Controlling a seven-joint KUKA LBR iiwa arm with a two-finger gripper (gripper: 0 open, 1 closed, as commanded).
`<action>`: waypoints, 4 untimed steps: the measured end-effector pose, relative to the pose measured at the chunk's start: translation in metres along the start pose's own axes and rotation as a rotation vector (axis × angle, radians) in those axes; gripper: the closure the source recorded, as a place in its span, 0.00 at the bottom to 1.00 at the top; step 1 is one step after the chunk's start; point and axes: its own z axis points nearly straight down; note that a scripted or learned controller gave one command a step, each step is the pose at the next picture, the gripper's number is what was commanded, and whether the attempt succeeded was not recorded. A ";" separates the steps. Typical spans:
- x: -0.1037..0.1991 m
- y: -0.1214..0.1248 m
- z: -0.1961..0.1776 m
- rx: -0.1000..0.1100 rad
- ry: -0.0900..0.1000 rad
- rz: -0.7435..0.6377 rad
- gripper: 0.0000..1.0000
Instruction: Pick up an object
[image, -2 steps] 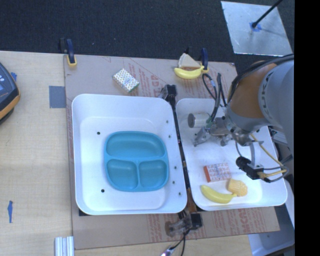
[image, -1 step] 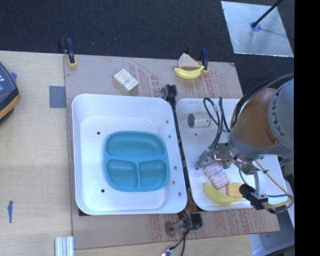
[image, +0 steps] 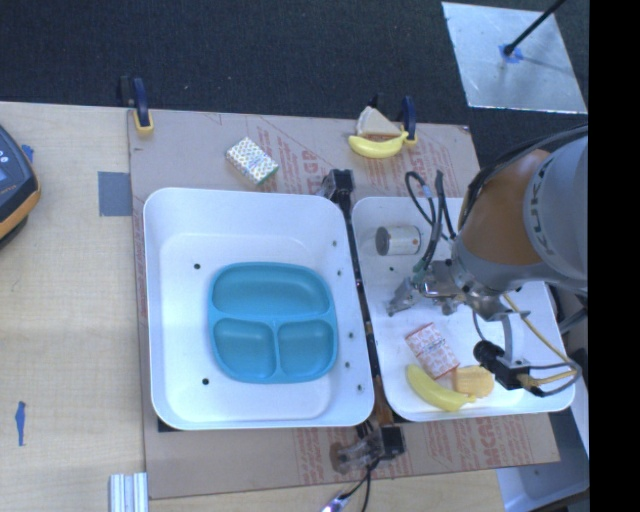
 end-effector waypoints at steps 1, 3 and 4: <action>-0.016 0.063 0.000 0.000 0.000 -0.001 0.00; -0.004 0.104 0.000 0.002 0.000 -0.001 0.00; -0.004 0.104 -0.011 0.003 0.000 -0.007 1.00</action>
